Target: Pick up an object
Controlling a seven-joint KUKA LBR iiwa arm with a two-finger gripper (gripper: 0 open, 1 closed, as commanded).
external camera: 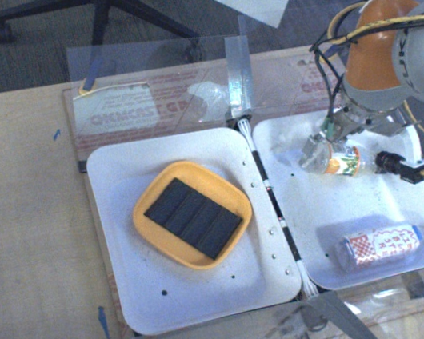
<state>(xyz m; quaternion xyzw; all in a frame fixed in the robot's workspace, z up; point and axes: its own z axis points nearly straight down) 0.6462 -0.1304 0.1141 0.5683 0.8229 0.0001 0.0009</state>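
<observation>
The gripper (334, 133) sits low in the right bin (317, 211) near its far edge; whether its grip is apart or together cannot be told. A small orange-and-green object (344, 163) lies just beside it. A checkered bottle (381, 244) lies nearer the front. The left bin (136, 291) holds a yellow tray with a dark pad (194, 221).
</observation>
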